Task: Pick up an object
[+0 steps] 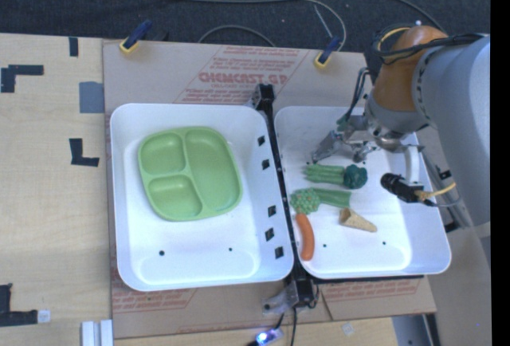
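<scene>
Camera view: the grey arm (pixel 454 109) reaches in from the right, its tool (pixel 339 147) low over the right bin (pixel 398 257), fingers splayed apart and holding nothing. Just below lie two green toy vegetables (pixel 335 174) (pixel 319 198), an orange carrot (pixel 305 235) and a tan wedge (pixel 356 219). The left bin (pixel 131 249) holds a green divided plate (pixel 190 172) on the cardboard-covered desk (pixel 231 69)

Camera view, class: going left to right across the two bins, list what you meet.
Green divided plate → orange carrot → green broccoli piece → tan wedge → gripper
</scene>
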### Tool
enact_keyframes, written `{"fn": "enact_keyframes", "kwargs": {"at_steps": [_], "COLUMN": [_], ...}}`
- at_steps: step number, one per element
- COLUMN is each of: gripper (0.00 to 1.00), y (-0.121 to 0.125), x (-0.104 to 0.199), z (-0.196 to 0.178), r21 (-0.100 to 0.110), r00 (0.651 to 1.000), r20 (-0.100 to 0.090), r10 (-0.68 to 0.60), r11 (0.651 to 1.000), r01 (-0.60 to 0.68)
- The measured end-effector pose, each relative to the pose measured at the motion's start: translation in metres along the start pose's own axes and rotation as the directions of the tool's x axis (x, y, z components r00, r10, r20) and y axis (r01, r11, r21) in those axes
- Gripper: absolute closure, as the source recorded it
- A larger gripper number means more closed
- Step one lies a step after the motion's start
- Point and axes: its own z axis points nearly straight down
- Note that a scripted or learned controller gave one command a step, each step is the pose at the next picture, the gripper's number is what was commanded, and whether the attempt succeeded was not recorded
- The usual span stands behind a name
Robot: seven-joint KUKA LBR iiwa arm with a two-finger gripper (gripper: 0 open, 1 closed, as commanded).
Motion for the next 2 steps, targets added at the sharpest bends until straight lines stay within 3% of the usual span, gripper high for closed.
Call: {"fn": "enact_keyframes", "kwargs": {"at_steps": [1, 2], "gripper": [1.0, 1.0], "y": [0.001, 0.0], "x": [0.001, 0.011], "z": [-0.012, -0.069], "r21": [-0.003, -0.005], "r00": [1.0, 1.0], "r20": [-0.001, -0.003], "r10": [-0.001, -0.001], "r11": [1.0, 1.0], "r01": [0.001, 0.001]}}
